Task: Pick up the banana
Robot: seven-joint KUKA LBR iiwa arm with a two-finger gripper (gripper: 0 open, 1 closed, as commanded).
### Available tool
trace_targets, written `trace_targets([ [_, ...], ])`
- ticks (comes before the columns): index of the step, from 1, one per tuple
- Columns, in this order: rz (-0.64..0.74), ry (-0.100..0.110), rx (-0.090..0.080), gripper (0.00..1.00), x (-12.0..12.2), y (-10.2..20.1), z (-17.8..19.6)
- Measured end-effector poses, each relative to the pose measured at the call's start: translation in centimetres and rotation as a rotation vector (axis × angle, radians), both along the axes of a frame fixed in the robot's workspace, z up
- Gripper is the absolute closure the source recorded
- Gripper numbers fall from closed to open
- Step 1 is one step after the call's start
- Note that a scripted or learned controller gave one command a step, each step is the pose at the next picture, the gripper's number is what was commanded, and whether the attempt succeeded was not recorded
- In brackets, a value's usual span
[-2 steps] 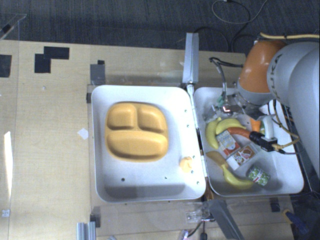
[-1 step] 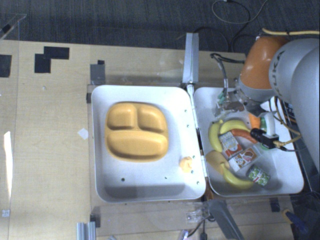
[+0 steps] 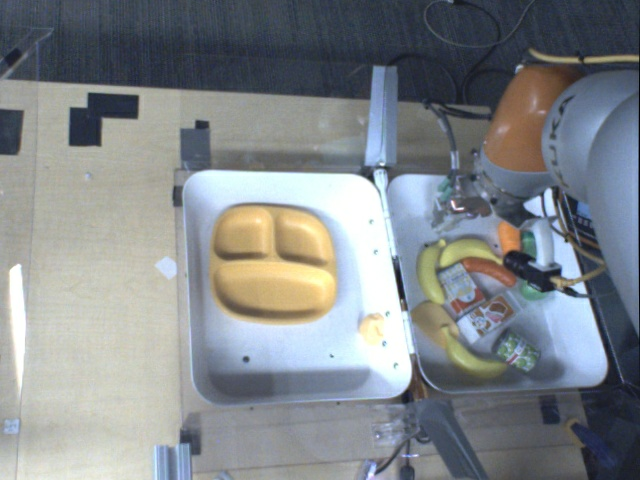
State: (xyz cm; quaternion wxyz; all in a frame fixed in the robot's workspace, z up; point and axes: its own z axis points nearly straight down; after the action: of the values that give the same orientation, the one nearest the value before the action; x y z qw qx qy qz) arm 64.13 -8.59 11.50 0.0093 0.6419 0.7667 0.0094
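Hovering at the right bin's (image 3: pixel 590 368) back edge, the end effector (image 3: pixel 462 205), finger state unclear, is approaching; next it needs lowering onto the banana (image 3: pixel 432 273) nearby

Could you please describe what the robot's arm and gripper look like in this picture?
The arm is bulky, rounded and pale grey, with a glossy orange band above the wrist. The gripper is small, metallic and silvery. Thin dark cables loop behind it.

arm (image 3: pixel 590 118) cut by right edge | banana (image 3: pixel 432 273) partly under cartons (image 3: pixel 475 303)
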Motion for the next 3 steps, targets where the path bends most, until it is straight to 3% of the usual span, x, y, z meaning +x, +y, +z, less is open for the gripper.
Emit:
trace_targets([
  [1, -0.183, 0.020, 0.000, 1.00, -3.6, 3.5, 8.5],
  [2, 0.099, 0.020, -0.004, 1.00, -8.8, 6.2, 12.7],
  [3, 0.112, 0.021, -0.005, 1.00, -4.4, 2.0, 10.2],
])
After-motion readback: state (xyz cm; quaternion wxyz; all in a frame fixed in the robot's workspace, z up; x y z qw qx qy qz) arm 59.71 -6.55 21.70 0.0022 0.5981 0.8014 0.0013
